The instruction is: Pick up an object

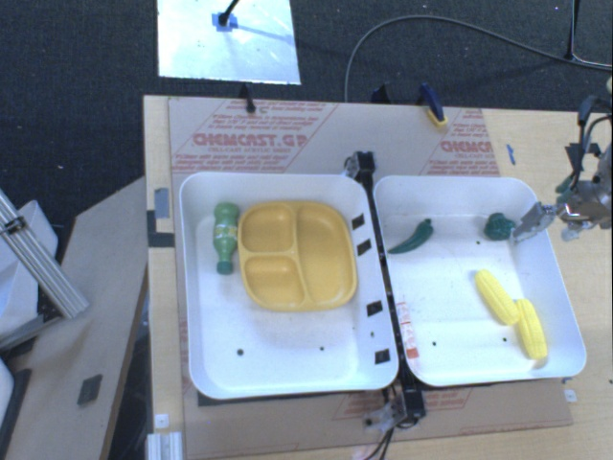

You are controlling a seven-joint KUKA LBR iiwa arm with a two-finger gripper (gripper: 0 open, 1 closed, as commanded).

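In the right bin (450,367) lie a dark green pepper (412,238), a small dark green lump (498,225) near the far right corner, and two yellow corn cobs (496,295) (531,329). The left bin (206,353) holds a green bottle (225,238) lying beside a yellow divided plate (295,255). My gripper (530,223) reaches in over the right bin's right rim, its tip just right of the green lump and close to it. Nothing is seen held in it.
The two bins stand side by side on a cardboard sheet (287,137) on the bench. A metal plate (228,27) lies on the dark floor behind. Blue and yellow clamps (431,103) sit at the sheet's far edge.
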